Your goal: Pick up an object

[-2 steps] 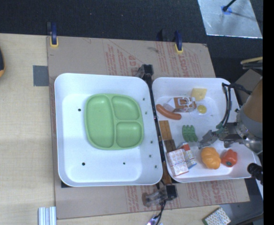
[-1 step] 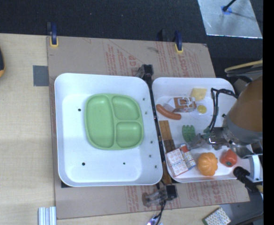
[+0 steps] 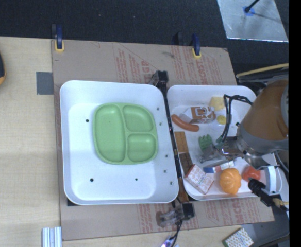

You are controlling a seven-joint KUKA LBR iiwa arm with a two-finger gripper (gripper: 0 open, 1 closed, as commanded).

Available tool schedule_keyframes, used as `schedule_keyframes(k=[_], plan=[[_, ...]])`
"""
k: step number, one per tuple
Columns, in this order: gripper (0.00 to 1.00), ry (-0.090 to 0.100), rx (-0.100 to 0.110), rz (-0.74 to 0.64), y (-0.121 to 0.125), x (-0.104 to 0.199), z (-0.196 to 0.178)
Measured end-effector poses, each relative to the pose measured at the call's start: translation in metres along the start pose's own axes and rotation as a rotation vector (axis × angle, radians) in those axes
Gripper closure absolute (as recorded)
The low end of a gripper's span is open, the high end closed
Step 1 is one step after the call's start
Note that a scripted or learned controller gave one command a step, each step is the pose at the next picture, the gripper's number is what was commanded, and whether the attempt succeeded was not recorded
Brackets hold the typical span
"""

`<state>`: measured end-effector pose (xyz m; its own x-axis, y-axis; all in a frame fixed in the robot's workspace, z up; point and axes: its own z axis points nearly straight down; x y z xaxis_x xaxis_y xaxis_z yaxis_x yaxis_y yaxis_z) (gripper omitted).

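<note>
Reaching into the right bin [image 3: 177,94], the gripper [image 3: 223,151] hangs low amid clutter; whether it's spread or closed can't be told. An orange [image 3: 230,180], hot dog [image 3: 184,122], green toy [image 3: 205,141] & small carton [image 3: 199,178] lie close together. One isolated item should be centred on w/ a straight descent, neighbours left unnudged. The green divided plate [image 3: 124,133] sits apart in the left bin [image 3: 78,187].
</note>
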<state>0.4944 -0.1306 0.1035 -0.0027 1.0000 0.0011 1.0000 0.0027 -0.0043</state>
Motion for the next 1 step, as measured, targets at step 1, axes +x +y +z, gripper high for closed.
schedule_keyframes(k=[1], plan=[[0.0, -0.001, -0.007, -0.006, 0.0731, 0.019, 0.0114]])
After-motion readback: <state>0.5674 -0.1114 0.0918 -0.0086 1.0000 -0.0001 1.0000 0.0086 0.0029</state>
